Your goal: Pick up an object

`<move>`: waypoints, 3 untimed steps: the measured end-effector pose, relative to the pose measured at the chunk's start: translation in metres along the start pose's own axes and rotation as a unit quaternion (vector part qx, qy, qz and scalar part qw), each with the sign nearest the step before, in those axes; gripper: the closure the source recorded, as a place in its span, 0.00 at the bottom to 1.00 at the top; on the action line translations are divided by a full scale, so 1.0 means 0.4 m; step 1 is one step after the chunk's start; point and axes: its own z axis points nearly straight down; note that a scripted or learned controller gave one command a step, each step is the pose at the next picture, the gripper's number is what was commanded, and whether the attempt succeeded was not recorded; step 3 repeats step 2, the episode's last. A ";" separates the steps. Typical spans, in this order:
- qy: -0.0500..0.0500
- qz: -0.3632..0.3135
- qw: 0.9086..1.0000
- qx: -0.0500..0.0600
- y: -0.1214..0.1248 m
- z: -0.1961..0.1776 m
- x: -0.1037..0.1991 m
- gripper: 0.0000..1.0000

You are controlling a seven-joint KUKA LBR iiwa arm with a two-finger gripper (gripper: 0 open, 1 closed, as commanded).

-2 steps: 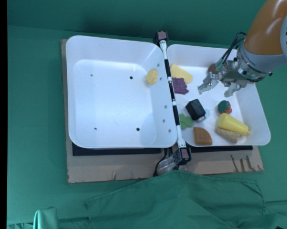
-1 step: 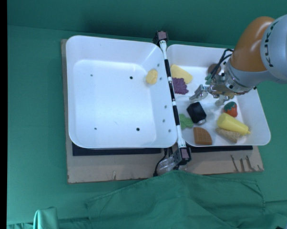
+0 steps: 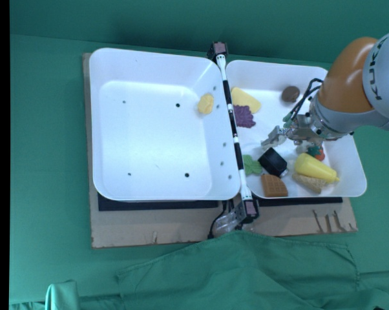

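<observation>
— Where is your gripper (image 3: 276,136) right now?

— Low over the right bin (image 3: 265,76), just above the black block (image 3: 272,161) I take as my mark. My fingers are spread, with nothing between them.

— What lies around that block?

— A green leafy piece (image 3: 251,166) just left of it, a brown waffle (image 3: 273,186) below it, a yellow cone (image 3: 315,167) to its right. Up from it sit a purple cluster (image 3: 243,116), a yellow wedge (image 3: 245,99) and a brown round piece (image 3: 290,93).

— And the left bin (image 3: 117,70)?

— A small yellow lump (image 3: 206,103), well left of the block.
</observation>
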 end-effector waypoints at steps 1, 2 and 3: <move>-0.001 0.002 1.000 -0.003 0.005 -0.032 -0.005 1.00; 0.000 -0.001 1.000 0.004 0.081 -0.292 -0.048 1.00; 0.000 -0.001 1.000 0.004 0.081 -0.292 -0.048 1.00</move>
